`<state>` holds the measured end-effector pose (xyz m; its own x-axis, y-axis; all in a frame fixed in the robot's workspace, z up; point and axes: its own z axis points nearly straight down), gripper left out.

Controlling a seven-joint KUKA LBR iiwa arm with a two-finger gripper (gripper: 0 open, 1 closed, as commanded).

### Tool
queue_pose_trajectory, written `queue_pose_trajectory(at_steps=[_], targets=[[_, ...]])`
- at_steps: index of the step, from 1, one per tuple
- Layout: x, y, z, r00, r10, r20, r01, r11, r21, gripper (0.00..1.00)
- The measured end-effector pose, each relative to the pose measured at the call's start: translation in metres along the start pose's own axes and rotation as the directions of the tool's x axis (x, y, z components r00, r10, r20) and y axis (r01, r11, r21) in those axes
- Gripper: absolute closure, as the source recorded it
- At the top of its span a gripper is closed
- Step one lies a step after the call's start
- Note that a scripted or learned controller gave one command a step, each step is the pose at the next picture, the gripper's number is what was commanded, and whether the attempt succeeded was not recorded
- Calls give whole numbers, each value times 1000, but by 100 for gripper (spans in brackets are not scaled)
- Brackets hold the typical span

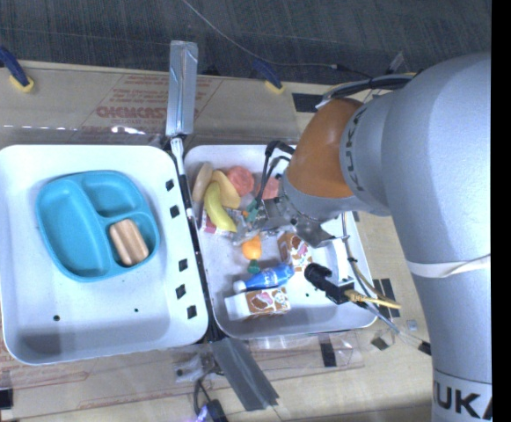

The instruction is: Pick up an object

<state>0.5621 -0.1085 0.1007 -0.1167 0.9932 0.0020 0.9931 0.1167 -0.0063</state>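
Note:
My gripper hangs low over the middle of the right bin. It sits just right of a yellow banana and just above a small orange ball. A tan bread-like piece and a yellow-orange piece lie by the banana. A pink-red item lies at the back. A blue bottle, a white carton and a colourful packet lie toward the front. The arm hides the bin's right part.
The left bin holds a blue divided plate with a brown sausage-like roll in its right compartment. A divider with black clips runs between the bins. Blue clamps hold the cardboard at the back.

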Motion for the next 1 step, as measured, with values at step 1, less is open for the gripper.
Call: queue_pose_trajectory(at_steps=[1], targets=[[43, 53, -94, 988, 153, 0, -153, 988, -10, 100]])
